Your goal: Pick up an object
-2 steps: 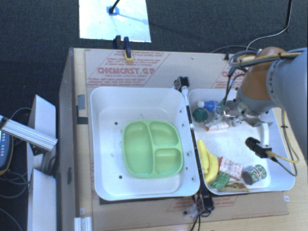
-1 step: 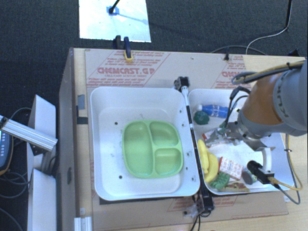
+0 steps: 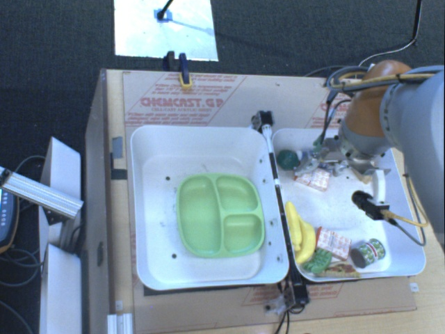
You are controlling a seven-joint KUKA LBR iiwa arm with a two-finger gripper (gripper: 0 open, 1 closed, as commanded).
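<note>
The right-hand shallow white bin point(image 3: 410, 256), at the right of the frame, holds several small objects. A dark green round ball-like object point(image 3: 286, 160) lies near its upper left corner. Just right of and below that lies a flat white packet with red print point(image 3: 312, 179), tilted. 2 yellow bananas point(image 3: 300, 232) lie side by side along the bin's left wall, lower down. Beside them to the right sits a second red-and-white printed packet point(image 3: 334, 243). A small green crumpled item point(image 3: 318, 261) rests at the bottom edge, and a small can on its side with a green label point(image 3: 368, 252) lies at the lower right.
</note>
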